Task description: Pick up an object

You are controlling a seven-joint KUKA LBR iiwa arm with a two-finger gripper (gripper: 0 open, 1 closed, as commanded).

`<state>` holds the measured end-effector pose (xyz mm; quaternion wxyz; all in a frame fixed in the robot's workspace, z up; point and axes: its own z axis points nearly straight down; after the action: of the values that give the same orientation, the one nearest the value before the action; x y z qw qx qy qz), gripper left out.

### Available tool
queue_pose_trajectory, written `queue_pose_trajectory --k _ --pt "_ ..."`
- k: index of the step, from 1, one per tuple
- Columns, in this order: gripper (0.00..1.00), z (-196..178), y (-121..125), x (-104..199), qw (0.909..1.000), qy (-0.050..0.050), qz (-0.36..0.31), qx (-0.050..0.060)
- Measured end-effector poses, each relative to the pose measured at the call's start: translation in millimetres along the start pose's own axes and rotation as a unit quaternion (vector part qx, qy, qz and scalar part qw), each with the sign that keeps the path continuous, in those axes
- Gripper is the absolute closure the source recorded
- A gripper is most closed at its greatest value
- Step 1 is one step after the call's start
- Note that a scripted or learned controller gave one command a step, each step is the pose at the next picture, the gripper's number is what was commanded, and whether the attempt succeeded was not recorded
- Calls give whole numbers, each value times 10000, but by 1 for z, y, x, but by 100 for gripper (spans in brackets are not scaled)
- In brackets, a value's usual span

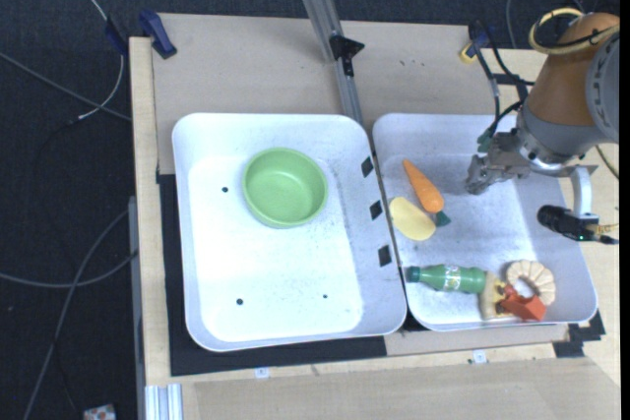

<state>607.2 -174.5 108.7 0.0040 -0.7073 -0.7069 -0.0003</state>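
Jaws' spread I cannot tell; hovering beside my carrot (423, 187), they could nudge it away on descent

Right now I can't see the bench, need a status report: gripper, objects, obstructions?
Gripper low over right white bin, nothing seen held. Orange toy carrot nearest, to its left. Path to it clear.

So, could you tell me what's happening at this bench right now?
A robot arm is reaching in from the right, trying to pick something up. Its gripper is low over the right bin, just right of a carrot; nothing visible is held. That bin also has a yellow piece, a green bottle lying on its side and a shrimp toy. The left bin holds a green bowl.
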Motion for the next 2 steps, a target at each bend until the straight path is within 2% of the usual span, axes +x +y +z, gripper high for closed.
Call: queue_pose_trajectory --k 1,2 --pt "100 -61 10 5 10000 -32 -16 -65" --pt "100 -127 8 0 10000 -36 -9 -75"
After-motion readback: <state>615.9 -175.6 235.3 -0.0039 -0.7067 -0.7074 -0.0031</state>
